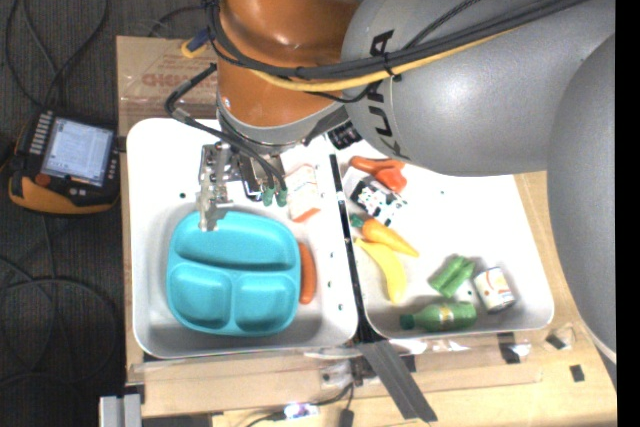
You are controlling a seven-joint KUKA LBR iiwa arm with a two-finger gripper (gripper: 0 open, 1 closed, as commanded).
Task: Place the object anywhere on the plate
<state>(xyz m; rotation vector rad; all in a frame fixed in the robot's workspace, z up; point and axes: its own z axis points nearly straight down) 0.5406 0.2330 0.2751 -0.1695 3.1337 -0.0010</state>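
Plate point(235, 275), blue, left bin point(150, 215) near side | your gripper point(212, 205) just above plate's far edge, fingers' state: cannot tell | orange sausage point(307, 275) touching plate's right rim | right bin point(520, 215): carrot point(385, 235), banana point(390, 273), green bottle point(440, 317)

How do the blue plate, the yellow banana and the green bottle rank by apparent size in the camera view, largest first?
1. Blue plate
2. Yellow banana
3. Green bottle
Banana and bottle look close.
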